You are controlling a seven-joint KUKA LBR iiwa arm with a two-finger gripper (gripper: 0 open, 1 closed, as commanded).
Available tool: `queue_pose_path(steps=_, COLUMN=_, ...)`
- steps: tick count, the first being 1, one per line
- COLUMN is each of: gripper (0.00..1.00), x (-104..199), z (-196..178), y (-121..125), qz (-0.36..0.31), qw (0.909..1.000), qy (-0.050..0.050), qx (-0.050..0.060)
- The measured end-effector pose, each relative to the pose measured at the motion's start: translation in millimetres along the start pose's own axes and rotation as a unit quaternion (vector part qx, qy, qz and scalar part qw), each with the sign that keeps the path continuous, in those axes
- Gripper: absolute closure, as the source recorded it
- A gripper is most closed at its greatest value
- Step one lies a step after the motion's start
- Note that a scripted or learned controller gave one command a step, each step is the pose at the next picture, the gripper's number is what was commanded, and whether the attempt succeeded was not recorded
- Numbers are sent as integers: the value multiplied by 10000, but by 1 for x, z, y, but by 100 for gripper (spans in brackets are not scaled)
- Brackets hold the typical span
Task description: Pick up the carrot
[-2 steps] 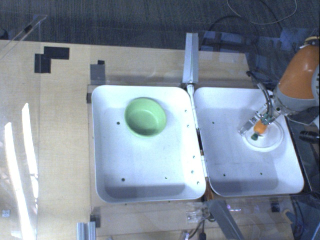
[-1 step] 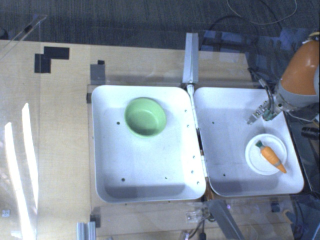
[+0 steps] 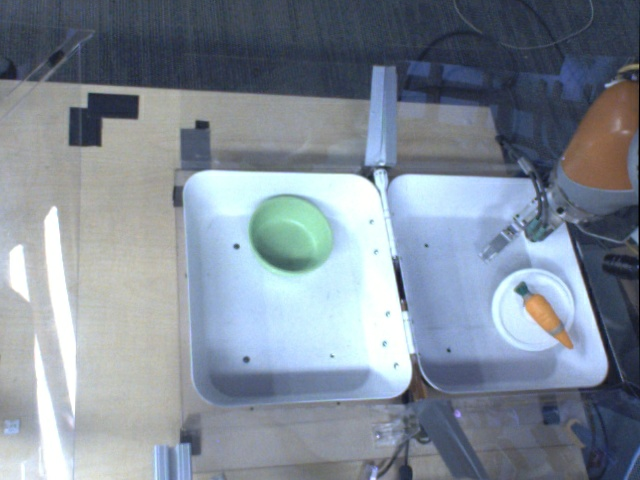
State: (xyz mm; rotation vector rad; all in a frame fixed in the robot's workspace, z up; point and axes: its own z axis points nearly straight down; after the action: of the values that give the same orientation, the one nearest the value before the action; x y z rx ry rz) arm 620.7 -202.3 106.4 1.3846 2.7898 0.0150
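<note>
Carrot (image 3: 545, 314) on white plate (image 3: 510, 326)

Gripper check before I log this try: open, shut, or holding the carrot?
Gripper: cannot be told; it holds nothing, and the carrot lies on the white plate.

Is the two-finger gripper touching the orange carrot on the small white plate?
Apart. The camera view shows the gripper up and left of the carrot, with bare bin floor and the plate's rim between them.
</note>
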Motion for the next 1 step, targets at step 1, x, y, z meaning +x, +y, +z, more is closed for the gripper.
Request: queue_pose_path(steps=1, gripper=0, x=36, z=2, y=-51, qz=-927, qw=9957, qy=53, qx=50)
